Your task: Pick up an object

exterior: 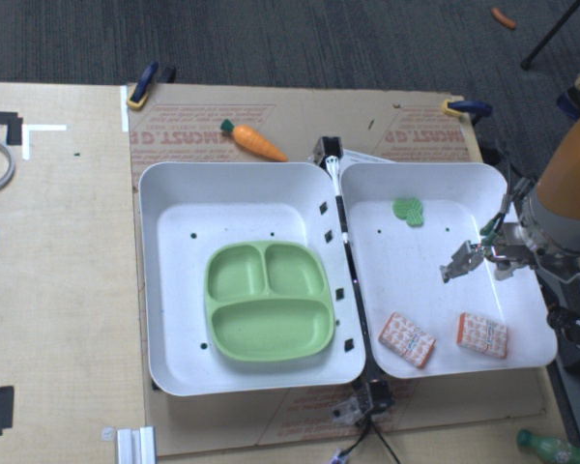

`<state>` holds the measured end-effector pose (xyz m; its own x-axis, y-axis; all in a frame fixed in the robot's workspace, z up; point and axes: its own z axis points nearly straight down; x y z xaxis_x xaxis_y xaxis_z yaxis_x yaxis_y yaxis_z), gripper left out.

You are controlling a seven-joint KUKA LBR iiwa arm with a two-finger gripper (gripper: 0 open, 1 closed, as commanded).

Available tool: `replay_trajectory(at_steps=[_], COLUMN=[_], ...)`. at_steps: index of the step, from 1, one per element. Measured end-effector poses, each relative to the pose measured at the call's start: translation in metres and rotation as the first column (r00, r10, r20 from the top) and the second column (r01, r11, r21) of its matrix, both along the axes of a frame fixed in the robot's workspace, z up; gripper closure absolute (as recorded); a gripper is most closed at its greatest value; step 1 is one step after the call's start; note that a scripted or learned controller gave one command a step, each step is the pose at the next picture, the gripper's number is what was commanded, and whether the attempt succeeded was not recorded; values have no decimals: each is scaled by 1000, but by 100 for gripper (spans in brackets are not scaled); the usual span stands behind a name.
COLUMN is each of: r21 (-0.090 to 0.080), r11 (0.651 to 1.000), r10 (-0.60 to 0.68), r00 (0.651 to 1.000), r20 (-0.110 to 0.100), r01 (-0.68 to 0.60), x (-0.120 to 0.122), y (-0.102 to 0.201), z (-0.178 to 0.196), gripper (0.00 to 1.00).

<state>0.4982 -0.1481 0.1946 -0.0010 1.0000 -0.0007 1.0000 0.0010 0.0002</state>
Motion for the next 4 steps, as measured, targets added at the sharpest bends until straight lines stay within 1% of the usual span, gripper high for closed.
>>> replay_trajectory(at_steps=[1,2,3,4], r21=[0,1,-1,-1], r11=[948,828,851,690], r10=[318,561,526,724], r00=[948,828,851,690], r20=[1,0,1,1], r01=[-318,-561,-526,-724], x=[-20,-20,25,-15], y=[-14,-22,-16,-2], z=[-56,-102,-27,-83], gripper=[0,0,0,0])
